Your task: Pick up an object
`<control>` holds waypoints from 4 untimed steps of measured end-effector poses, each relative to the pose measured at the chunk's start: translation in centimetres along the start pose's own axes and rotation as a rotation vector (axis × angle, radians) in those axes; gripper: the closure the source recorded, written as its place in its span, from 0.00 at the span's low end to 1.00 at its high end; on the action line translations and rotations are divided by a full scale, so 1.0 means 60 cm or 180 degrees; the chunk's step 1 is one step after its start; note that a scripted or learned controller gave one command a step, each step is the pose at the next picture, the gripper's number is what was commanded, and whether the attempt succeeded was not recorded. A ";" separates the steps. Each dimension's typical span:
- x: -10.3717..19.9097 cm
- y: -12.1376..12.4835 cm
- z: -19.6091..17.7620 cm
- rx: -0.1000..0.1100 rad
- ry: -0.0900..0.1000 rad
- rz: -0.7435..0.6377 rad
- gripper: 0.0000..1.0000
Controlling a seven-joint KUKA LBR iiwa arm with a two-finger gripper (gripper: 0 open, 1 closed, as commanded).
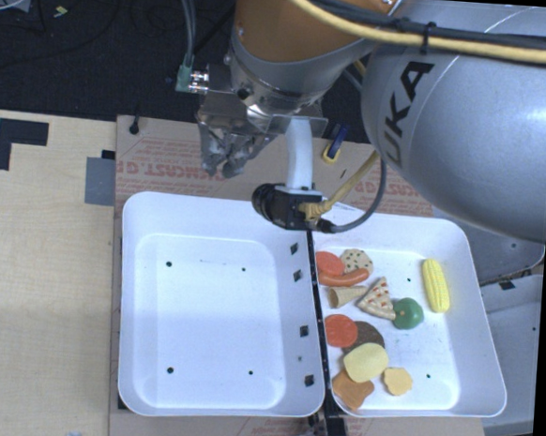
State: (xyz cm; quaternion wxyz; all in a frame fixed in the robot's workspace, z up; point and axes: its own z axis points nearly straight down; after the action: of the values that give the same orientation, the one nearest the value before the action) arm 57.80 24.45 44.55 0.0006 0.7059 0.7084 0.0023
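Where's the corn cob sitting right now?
In the camera view, the yellow corn cob lies in the right-hand bin, near its far right side, just right of the green round piece and apart from the main pile.

Two shallow white bins sit side by side — a left bin (pixel 148 250) and a right bin (pixel 468 369). In the right bin lie roughly ten toy food pieces — one corn cob (pixel 435 284), one green round piece (pixel 407 313), one pizza wedge (pixel 377 300), one cookie (pixel 355 261), one red disc (pixel 341 331); the rest overlap too closely to sort.
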 end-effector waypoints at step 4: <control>0.002 -0.170 -0.169 0.0038 -0.0018 -0.0018 1.00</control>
State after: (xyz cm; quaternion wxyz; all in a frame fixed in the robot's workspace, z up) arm 47.56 24.48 54.68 -0.0016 0.7039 0.7103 -0.0038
